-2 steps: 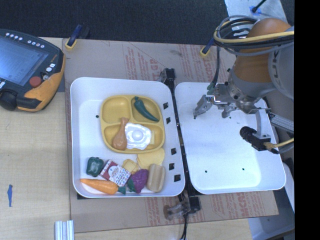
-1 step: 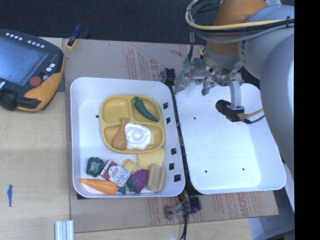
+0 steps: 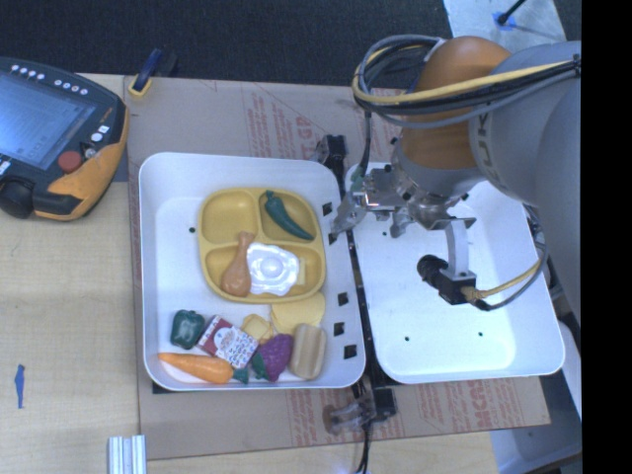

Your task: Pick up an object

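The left bin (image 3: 158,265) holds a yellow divided plate (image 3: 219,208) with a green pepper (image 3: 286,215), a brown drumstick (image 3: 238,265) and a white fried egg (image 3: 272,269) on it. Along the bin's front lie a carrot (image 3: 196,367), a dark green vegetable (image 3: 187,328), a red packet (image 3: 229,343), purple grapes (image 3: 274,353), yellow cheese (image 3: 296,313) and a tan bun (image 3: 307,351). My gripper (image 3: 346,217) hangs below the grey wrist (image 3: 407,200), over the seam between the two bins, just right of the plate. Nothing is seen held in it.
The right bin (image 3: 494,344) lies under the arm, with a black cable fitting (image 3: 442,276) hanging over it. A teach pendant (image 3: 54,136) rests on the bench at the far left. A blue and yellow tool (image 3: 146,72) lies behind the left bin.
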`<action>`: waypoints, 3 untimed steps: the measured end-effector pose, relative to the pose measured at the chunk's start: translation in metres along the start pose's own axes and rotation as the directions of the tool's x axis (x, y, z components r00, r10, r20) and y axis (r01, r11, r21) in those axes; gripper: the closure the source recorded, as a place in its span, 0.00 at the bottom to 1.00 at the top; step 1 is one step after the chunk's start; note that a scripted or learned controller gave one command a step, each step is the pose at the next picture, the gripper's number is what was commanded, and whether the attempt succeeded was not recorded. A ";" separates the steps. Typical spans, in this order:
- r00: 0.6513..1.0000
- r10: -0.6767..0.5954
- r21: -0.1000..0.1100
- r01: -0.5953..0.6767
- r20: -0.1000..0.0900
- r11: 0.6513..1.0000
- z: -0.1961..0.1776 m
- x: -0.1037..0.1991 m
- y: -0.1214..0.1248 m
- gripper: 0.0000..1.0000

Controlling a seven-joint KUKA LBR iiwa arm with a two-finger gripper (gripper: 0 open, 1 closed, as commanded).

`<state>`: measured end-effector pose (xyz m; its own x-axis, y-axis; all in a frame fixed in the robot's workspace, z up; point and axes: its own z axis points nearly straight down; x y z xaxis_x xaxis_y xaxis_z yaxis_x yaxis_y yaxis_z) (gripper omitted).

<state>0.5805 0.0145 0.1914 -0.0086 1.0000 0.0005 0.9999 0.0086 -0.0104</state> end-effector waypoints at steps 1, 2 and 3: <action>1.000 0.000 -0.010 0.000 0.001 1.000 -0.001 0.038 0.031 0.00; 1.000 -0.001 -0.006 0.001 0.002 1.000 -0.011 0.035 0.030 1.00; 1.000 0.007 -0.010 -0.007 0.002 1.000 -0.010 0.016 0.058 1.00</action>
<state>0.6382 0.0310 0.2011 -0.0018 1.0000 -0.0017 1.0000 0.0018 0.0000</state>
